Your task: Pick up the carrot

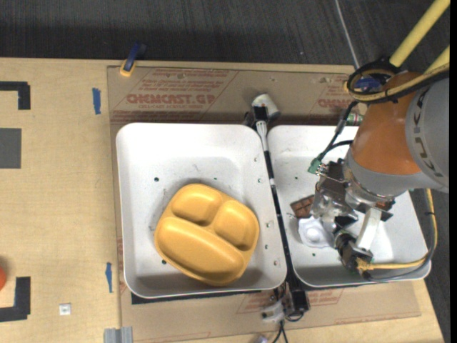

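My gripper (pixel 325 216) reaches down into the right bin (pixel 300 145), near its left-centre floor. The grey arm with its orange band (pixel 382 141) comes in from the right and covers much of that bin's middle and right side. A small brown piece (pixel 300 207) lies just left of the gripper. A white rounded object (pixel 312 232) rests on the bin floor just below and to the left of it. Whatever lies directly under the wrist is hidden by it.
The left bin (pixel 143 156) holds a large yellow bread-shaped object (pixel 207 233). A black cable (pixel 270 170) runs along the seam between the bins. A small red-orange thing (pixel 2 277) peeks in at the bench's far left edge. A blue-yellow clip (pixel 131 60) lies beyond the bins.
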Available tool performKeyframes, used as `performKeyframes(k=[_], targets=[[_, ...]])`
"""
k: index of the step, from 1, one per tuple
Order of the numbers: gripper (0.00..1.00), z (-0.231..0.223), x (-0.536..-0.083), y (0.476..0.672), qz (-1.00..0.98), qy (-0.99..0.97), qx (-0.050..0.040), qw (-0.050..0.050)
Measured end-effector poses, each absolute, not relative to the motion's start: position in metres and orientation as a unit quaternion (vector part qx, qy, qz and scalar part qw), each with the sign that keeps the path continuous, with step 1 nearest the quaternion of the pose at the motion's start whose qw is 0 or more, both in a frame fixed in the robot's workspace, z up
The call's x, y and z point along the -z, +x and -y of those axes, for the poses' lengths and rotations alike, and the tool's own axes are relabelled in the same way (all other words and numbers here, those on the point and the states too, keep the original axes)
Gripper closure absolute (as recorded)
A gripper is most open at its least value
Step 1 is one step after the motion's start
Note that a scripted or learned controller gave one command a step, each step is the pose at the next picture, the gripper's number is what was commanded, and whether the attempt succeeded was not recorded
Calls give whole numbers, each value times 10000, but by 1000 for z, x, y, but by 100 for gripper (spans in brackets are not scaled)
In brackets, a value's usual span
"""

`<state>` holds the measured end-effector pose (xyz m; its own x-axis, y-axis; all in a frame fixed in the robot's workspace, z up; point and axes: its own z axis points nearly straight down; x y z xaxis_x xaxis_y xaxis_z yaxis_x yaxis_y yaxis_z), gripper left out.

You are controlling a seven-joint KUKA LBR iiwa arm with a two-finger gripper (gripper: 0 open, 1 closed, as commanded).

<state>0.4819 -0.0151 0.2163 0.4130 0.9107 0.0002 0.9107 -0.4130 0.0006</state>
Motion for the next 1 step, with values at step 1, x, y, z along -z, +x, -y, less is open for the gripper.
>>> performKeyframes(k=[1], targets=[[100,-41,-184,479,-3373,9414,20,-16]])
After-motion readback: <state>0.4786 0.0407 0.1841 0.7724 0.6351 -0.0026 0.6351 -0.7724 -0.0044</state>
